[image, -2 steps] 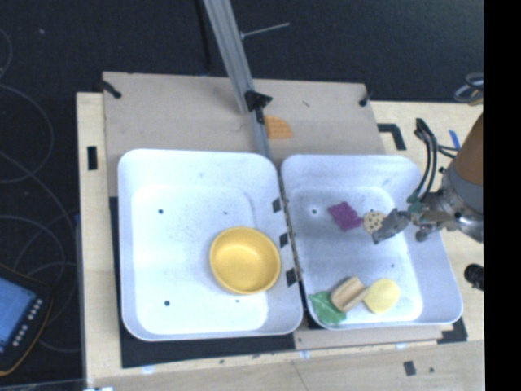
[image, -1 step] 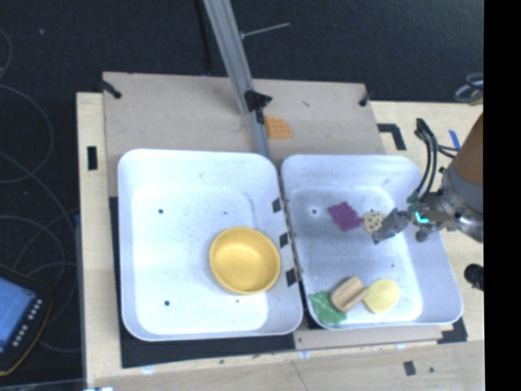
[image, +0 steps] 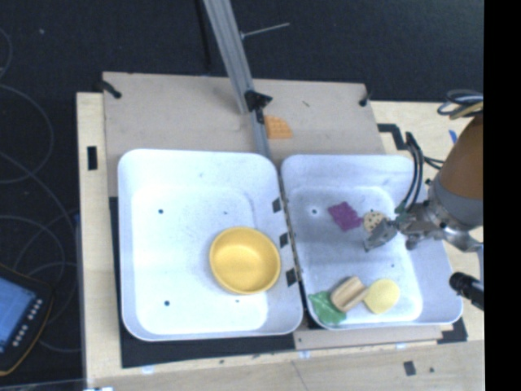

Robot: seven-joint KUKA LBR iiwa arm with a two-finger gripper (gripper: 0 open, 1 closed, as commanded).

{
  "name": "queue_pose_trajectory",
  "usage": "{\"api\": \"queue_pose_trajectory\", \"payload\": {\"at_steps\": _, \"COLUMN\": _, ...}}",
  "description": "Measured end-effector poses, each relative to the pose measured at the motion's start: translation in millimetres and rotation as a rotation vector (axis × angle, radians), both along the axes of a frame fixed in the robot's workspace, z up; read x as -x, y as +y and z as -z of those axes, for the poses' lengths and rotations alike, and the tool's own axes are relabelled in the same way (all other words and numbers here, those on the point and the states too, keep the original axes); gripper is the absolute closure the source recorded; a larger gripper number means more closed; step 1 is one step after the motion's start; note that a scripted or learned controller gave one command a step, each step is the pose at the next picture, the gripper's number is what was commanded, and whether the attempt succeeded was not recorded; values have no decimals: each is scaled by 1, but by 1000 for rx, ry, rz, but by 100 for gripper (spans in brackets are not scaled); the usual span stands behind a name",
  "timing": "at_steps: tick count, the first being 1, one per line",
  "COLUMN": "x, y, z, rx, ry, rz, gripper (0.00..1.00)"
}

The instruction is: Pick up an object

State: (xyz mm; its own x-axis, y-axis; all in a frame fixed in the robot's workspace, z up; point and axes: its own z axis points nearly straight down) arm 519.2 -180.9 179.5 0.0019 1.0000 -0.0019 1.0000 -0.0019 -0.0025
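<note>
- While the arm [image: 464, 169] reached in from the right, the gripper [image: 379, 235] hung over the right bin [image: 358, 168], just beside a small speckled die [image: 373, 220].
- Fingers: could not tell if apart or together; nothing visibly between them.
- Purple block [image: 343, 215] lay left of the die, near the bin's middle.
- Tan block [image: 347, 292], yellow lump [image: 382, 296] and green piece [image: 324, 308] sat clustered at the front edge, touching.
- Yellow bowl [image: 244, 260] sat upright in the left bin [image: 163, 177], toward the front right.
- Orange piece [image: 278, 128] lay on the bench behind the bins.
</note>
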Motion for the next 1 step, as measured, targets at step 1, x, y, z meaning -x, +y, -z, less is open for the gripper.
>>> {"api": "queue_pose_trajectory", "payload": {"at_steps": 1, "x": -3, "y": -5, "z": 62, "rx": -1, "ry": 2, "rz": 0, "gripper": 0}}
